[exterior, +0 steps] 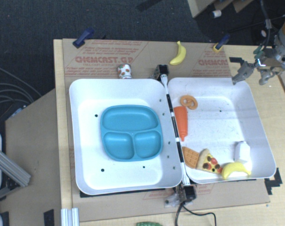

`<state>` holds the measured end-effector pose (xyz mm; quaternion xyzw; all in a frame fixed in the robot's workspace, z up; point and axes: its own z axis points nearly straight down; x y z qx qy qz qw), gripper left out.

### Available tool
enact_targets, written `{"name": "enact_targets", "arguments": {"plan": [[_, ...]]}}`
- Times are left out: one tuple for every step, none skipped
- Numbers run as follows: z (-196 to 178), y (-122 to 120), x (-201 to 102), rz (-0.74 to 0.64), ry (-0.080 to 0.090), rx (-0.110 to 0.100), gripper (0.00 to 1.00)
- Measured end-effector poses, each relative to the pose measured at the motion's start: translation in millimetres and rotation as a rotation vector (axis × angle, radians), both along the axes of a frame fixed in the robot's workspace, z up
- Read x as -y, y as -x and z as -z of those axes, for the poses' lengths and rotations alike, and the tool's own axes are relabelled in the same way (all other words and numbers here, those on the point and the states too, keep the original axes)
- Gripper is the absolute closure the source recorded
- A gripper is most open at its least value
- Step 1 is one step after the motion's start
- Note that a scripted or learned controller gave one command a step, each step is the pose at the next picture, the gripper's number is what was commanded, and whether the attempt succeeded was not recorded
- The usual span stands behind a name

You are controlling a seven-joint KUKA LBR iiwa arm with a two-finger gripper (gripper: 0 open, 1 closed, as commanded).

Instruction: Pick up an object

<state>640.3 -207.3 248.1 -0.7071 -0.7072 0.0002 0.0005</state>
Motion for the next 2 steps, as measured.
{"name": "enact_targets", "arguments": {"plan": [[141.4, -20.0, 13.0, -0.002, -0.006, -0.004, 0.0], [129.1, -21.4, 14.2, -0.004, -0.001, 0.001, 1.0]]}}
